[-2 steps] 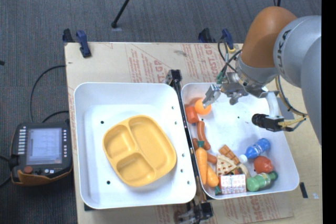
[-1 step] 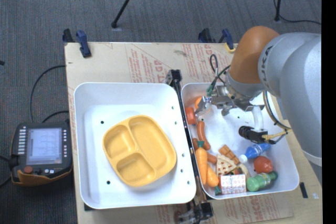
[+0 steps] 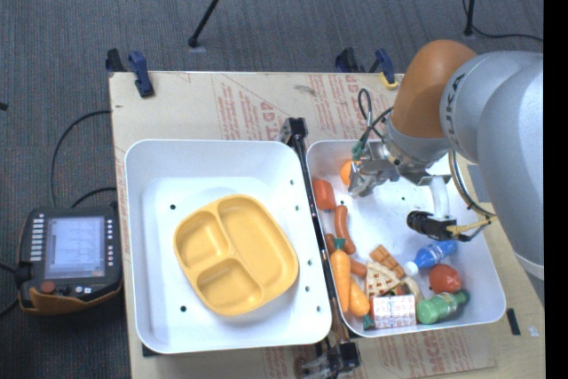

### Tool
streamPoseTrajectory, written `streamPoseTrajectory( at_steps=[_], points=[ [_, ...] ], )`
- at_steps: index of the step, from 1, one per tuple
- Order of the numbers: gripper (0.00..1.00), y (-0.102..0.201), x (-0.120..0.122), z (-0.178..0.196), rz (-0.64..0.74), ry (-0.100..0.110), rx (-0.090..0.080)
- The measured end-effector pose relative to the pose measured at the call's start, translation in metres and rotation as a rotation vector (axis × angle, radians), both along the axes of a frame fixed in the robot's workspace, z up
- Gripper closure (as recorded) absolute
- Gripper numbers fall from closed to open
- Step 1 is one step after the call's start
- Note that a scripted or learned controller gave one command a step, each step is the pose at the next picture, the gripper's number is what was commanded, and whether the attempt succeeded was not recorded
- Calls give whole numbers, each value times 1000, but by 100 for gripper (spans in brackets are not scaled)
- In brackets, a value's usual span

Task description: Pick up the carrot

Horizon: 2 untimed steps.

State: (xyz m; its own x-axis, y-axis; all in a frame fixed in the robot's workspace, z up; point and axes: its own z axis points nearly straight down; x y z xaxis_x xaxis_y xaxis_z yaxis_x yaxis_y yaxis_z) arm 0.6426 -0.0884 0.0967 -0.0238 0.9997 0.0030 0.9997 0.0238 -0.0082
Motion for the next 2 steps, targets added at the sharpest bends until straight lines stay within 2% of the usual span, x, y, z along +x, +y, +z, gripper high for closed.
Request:
streamPoseTrajectory(
  at_steps=[1, 2],
  points=[
    [100, 67, -16, 91, -337, -6, -3],
    [0, 67, -16, 91, -336, -6, -3]
  ],
)
